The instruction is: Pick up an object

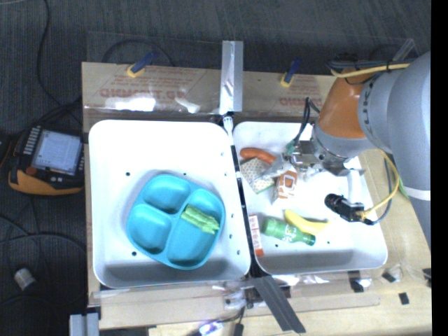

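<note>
The right bin [364, 254] holds several small objects. An orange sausage [257, 155] lies at its back left. A crumpled patterned packet [260, 181] and a small orange-and-white carton [286, 184] sit just in front of it. A green bottle [287, 232] and a yellow banana [305, 220] lie nearer the front. My gripper [299, 158] hangs low over the back middle of this bin, just above and right of the carton. Nothing shows held in it.
The left bin [112, 187] carries a blue divided plate [157, 219] with a green vegetable piece [201, 219] in one compartment. A black cable connector [343, 206] with a yellow cable hangs over the right bin. The grey arm covers the right bin's back right corner.
</note>
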